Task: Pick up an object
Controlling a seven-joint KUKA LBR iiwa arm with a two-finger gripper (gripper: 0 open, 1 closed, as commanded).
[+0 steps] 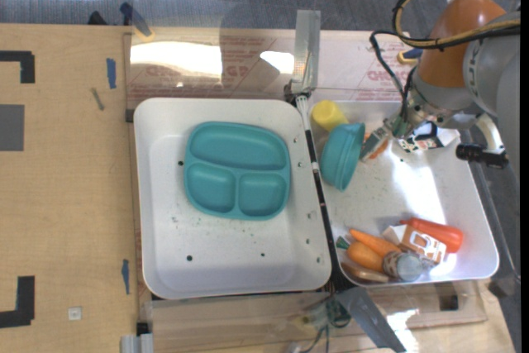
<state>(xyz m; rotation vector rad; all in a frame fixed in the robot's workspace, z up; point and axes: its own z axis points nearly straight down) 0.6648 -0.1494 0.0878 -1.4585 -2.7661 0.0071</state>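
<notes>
Two shallow white bins sit side by side on the desk. The left bin (pixel 157 202) holds a teal divided plate (pixel 237 169), lying flat near its middle. The right bin (pixel 475 215) carries the clutter. At its far left corner a yellow cup (pixel 327 114) stands against the dividing wall, and a teal bowl (pixel 341 155) leans tilted on its edge just in front of it, touching the wall between the bins. Along the near edge lie an orange carrot (pixel 372 244), a brownish piece beneath it (pixel 364 266), a greyish round thing (pixel 407 265) and an orange bottle with a white label (pixel 430 237), all bunched close together.

The grey arm with its orange band (pixel 463 29) reaches in from the right over the far part of the right bin. The claw (pixel 395 131) hangs low there, just right of the teal bowl, with a small orange and green item (pixel 374 146) right beside its tip. Whether the claw is spread or pressed together cannot be told, nor whether it touches that item. A small white printed object (pixel 421 140) lies under the wrist. Black cables (pixel 405 21) loop above the arm.
</notes>
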